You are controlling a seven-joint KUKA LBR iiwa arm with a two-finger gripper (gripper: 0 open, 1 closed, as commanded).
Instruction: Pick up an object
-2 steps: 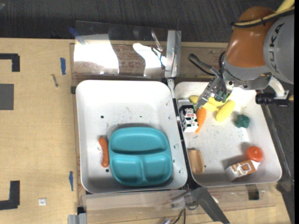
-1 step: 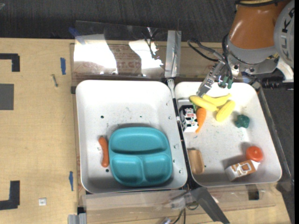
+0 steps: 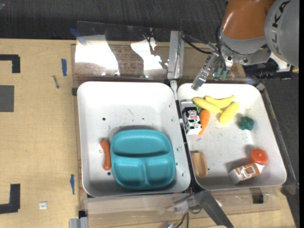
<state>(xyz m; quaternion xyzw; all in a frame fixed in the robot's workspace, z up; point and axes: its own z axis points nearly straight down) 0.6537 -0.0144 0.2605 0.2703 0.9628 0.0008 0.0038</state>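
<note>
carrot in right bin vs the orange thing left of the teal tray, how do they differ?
The carrot lies in the right bin, against the bananas and a small printed box; the orange sausage-like piece lies in the left bin, beside the teal tray. The carrot tapers to a point; the other has rounded ends. Both are orange, slim and lying flat.

A tan desk [image 3: 38,141] carries black tape marks [image 3: 12,63] and blue tape bits [image 3: 63,66]. Dark floor [image 3: 118,4] lies beyond. Glare glints off clear sheeting [image 3: 118,56].
</note>
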